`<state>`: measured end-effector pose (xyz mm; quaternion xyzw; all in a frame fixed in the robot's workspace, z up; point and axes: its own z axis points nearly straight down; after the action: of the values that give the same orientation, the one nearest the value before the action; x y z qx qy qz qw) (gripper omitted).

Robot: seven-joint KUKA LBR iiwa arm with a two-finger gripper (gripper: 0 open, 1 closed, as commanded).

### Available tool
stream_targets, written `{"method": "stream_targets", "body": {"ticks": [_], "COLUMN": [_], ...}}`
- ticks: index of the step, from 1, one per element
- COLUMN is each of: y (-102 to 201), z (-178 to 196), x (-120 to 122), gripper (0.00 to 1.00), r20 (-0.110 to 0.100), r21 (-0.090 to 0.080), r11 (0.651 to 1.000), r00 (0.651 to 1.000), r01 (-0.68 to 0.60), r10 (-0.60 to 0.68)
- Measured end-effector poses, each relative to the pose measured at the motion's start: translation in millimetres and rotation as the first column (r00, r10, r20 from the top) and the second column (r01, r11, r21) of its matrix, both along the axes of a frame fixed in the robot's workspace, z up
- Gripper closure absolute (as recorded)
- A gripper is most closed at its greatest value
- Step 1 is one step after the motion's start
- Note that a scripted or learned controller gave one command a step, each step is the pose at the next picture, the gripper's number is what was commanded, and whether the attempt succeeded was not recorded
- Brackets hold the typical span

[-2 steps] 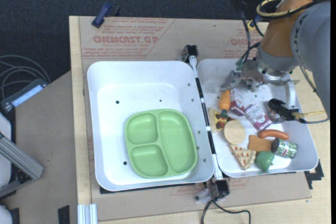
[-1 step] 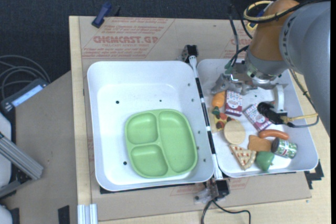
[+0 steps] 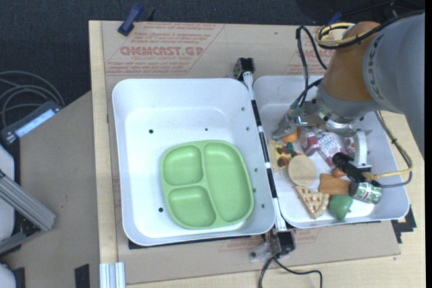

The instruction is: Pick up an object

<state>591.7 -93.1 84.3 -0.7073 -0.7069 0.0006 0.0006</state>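
The right bin point(image 3: 388, 145) holds a pile of toy food. In it lie a round tan biscuit point(image 3: 303, 170), a waffle-patterned wedge point(image 3: 312, 200), a green piece point(image 3: 341, 207), an orange piece point(image 3: 331, 183), a small can point(image 3: 368, 193) and a red-and-white packet point(image 3: 325, 144). My gripper point(image 3: 297, 122) is down in this bin's upper left part, just above a small orange item point(image 3: 289, 137) and beside the packet. The wrist and orange band point(image 3: 347, 74) hide the bin's back area.
A green divided plate point(image 3: 206, 182) lies in the left bin point(image 3: 135, 111). The rim between the two bins point(image 3: 260, 138) runs just left of the gripper. A black cable point(image 3: 307, 50) loops off the wrist. A blue clip point(image 3: 130, 19) sits on the board's far left corner.
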Motion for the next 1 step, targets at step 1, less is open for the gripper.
{"method": "stream_targets", "body": {"ticks": [1], "y": [0.3], "z": [10.1], "x": [0.5], "gripper": [1.00], "r20": [0.002], "r21": [0.000], "r11": [1.000], "r00": [1.000], "r01": [0.000], "r10": [0.000]}}
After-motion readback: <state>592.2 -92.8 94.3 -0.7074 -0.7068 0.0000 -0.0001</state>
